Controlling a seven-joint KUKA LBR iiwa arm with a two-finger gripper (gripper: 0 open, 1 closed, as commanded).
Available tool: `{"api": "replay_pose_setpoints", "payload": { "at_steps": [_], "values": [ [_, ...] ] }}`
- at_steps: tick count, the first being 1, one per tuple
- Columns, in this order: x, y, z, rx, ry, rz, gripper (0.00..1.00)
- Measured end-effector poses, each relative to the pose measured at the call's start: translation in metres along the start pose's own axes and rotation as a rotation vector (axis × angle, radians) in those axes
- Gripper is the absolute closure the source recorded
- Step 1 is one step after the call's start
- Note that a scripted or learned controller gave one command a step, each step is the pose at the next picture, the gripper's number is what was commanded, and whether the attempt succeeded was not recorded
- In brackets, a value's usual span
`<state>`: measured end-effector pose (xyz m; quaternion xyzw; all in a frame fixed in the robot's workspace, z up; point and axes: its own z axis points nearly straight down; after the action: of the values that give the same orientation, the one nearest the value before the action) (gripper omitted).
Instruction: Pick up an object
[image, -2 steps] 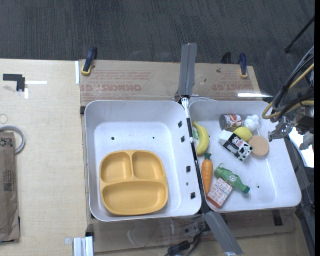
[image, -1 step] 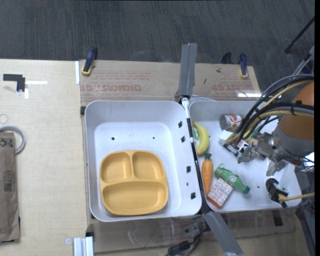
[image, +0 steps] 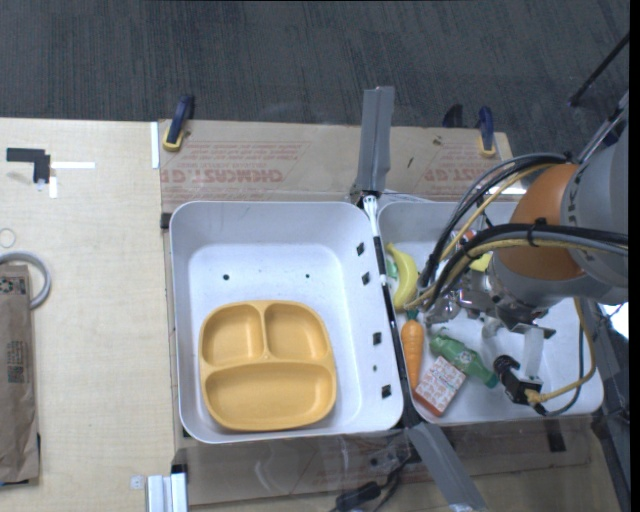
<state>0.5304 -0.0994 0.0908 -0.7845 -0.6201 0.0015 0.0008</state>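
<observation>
Arm's down over the right bin (image: 590, 395), hand (image: 500, 330) low among the clutter (can't tell its grip). Beside it: green bottle (image: 462, 357), carrot (image: 411, 349), banana (image: 402, 274), red-and-white packet (image: 439, 385). Yellow divided plate (image: 268, 364) sits left of that bin.

This looks like a robotics lab or test bench, not a home. A grey industrial arm (image: 585, 225) with an orange band and loose cable bundles (image: 480, 215) reaches in from the right of the frame. Two white bins (image: 185, 300) sit side by side on a pale wooden bench (image: 80, 230), backed by a printed cardboard sheet (image: 260, 160) held by blue clamps (image: 180, 120) at the upper middle. Dark carpet (image: 250, 50) fills the top. Toy food, such as a banana (image: 403, 272) and carrot (image: 411, 348), lies in the right bin.
</observation>
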Motion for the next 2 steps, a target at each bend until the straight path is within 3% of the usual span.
{"api": "replay_pose_setpoints", "payload": {
  "at_steps": [1, 2],
  "values": [
    [0.008, 0.073, -0.011, -0.002, -0.001, 0.081, 0.0],
    [0.004, -0.056, -0.1, -0.001, 0.0, -0.368, 0.0]
  ]
}}
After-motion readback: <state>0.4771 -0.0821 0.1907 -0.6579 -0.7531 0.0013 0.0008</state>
